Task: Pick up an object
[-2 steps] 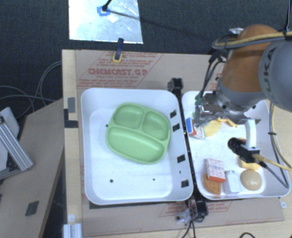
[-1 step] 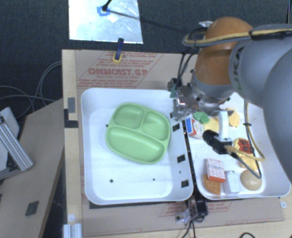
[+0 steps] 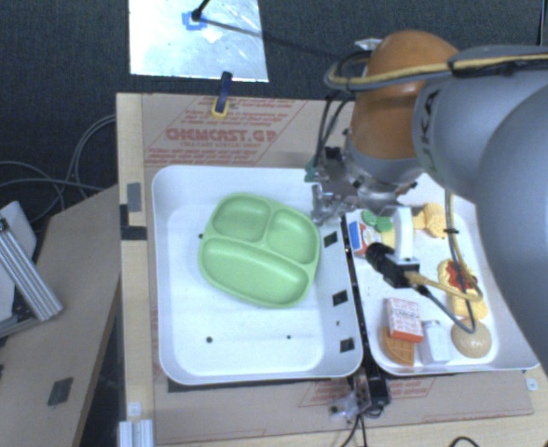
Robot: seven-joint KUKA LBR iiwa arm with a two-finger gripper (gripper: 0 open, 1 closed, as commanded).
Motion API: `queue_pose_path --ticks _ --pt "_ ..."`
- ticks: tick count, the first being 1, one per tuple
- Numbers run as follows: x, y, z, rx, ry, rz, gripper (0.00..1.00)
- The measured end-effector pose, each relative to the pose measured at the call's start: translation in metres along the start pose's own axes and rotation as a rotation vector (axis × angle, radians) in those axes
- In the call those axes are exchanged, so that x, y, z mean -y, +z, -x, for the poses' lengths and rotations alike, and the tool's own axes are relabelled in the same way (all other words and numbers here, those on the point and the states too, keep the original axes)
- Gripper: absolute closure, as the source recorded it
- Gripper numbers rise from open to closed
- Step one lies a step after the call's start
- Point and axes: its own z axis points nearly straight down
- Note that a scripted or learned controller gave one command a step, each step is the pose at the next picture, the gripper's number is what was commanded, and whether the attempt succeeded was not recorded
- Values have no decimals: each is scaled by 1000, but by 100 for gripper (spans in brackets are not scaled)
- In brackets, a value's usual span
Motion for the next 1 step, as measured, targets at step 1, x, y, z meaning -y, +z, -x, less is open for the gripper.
queue_pose_path --ticks 1 --pt "-6 -17 -8 -1 0 1 100"
